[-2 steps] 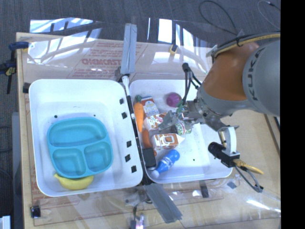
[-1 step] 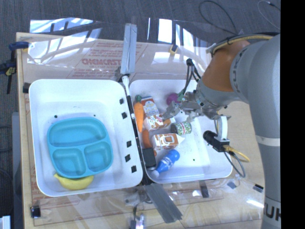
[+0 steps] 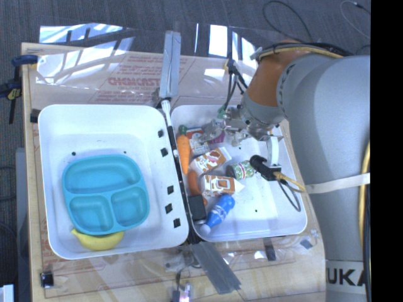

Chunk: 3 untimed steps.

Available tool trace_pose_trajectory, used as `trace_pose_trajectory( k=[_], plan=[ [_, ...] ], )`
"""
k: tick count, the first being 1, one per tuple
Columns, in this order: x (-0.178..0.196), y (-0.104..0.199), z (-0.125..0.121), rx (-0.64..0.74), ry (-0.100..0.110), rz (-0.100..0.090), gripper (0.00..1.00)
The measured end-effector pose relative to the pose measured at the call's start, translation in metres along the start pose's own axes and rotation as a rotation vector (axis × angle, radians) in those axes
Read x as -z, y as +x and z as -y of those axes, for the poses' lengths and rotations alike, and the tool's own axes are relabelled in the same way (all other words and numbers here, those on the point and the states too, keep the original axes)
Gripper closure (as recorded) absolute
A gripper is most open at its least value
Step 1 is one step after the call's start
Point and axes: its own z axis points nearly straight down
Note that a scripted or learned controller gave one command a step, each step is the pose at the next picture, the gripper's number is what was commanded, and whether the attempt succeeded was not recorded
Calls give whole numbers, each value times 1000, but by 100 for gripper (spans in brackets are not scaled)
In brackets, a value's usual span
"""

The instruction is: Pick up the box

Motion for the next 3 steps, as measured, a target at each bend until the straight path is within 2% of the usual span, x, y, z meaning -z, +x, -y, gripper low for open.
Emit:
trace_pose_trajectory(
  k=[1, 2, 3],
  plan=[
    [0, 25, -18, -155, -5, 1, 0],
    [0, 27, 17, -153, -8, 1, 0],
    [0, 3, -21, -152, -5, -3, 0]
  ],
)
